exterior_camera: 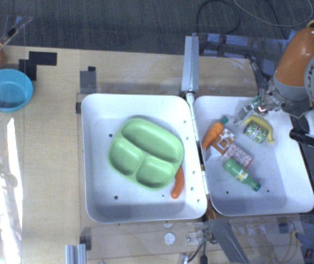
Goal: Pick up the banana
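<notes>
Near the right bin's [294, 202] back wall lies the banana [257, 130], curved, its long axis running left-to-right. Just beside it hangs the gripper [254, 108], arm bent in from the right; its opening cannot be told.

1. Bright, even overhead light; the white bins [146, 210] are nearly washed out.
2. Soft shadows gather along the bins' near edges.
3. Glare streaks the bench's [47, 175] left edge.
4. The picture is slightly soft; small items in the right bin are perhaps blurred beyond reading.
</notes>
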You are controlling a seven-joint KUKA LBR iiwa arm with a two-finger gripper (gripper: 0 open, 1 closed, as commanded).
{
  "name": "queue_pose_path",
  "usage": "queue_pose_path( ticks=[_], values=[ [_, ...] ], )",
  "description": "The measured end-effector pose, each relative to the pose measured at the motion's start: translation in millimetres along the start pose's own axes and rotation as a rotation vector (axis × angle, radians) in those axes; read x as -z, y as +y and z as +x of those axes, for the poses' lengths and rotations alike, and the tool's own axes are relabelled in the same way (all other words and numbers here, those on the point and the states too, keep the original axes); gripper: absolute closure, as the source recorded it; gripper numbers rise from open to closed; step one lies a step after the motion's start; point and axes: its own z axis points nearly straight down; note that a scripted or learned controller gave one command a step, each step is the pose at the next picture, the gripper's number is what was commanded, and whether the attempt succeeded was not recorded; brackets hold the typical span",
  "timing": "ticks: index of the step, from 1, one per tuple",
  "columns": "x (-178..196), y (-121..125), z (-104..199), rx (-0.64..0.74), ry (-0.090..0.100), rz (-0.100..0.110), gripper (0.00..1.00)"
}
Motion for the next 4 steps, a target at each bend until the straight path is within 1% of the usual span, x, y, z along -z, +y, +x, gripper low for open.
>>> queue_pose_path(
  ticks=[1,2,3,4],
  values=[
    [12.1,3.6,0.1,0.004,-0.008,-0.012,1.0],
    [10.5,2.9,2.9,0.006,0.0,-0.005,0.0],
    [-8.0,-47.2,18.8,0.196,0.005,0.0,0.0],
    [6.0,-43.4,18.7,0.198,0.0,-0.009,1.0]
  ],
)
